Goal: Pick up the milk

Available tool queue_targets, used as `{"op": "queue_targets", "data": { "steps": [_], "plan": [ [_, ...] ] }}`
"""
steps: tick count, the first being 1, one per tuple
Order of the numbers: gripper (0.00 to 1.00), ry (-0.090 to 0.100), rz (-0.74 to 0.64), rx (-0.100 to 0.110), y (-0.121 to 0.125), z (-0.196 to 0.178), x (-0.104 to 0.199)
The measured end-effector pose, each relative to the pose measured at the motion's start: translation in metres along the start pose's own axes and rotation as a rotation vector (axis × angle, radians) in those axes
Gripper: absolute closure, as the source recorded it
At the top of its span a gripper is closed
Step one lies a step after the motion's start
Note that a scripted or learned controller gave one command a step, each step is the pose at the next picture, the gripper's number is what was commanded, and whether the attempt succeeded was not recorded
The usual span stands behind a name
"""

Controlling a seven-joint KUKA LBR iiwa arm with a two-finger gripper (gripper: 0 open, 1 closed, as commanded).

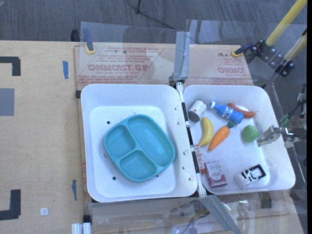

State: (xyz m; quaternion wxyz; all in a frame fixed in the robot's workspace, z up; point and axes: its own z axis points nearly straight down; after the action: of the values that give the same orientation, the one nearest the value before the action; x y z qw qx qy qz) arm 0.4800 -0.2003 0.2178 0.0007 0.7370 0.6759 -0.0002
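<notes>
The milk (252, 175), a white carton with black patches, lies in the right bin's (280, 111) near right corner; the gripper (269, 136) hovers just beyond it.

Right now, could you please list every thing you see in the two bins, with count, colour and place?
Divided plate: 1, turquoise, left bin.
Can: 1, white, right bin, top left.
Bottle: 1, blue, lying near the top.
Sausage: 1, orange-red, right of the bottle.
Banana: 1, yellow, below the can.
Carrot: 1, orange, beside the banana.
Round fruit: 1, green, right side.
Carton: 1, red, bottom left.
Milk: 1, white and black, bottom right.
Gripper: 1, grey, beside the green fruit.
</notes>
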Motion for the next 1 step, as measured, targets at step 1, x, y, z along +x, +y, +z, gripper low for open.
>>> {"op": "queue_targets", "data": {
  "steps": [1],
  "plan": [
    [0.0,-0.001,-0.12,-0.006,0.0013,0.1292,0.0036]
  ]
}}
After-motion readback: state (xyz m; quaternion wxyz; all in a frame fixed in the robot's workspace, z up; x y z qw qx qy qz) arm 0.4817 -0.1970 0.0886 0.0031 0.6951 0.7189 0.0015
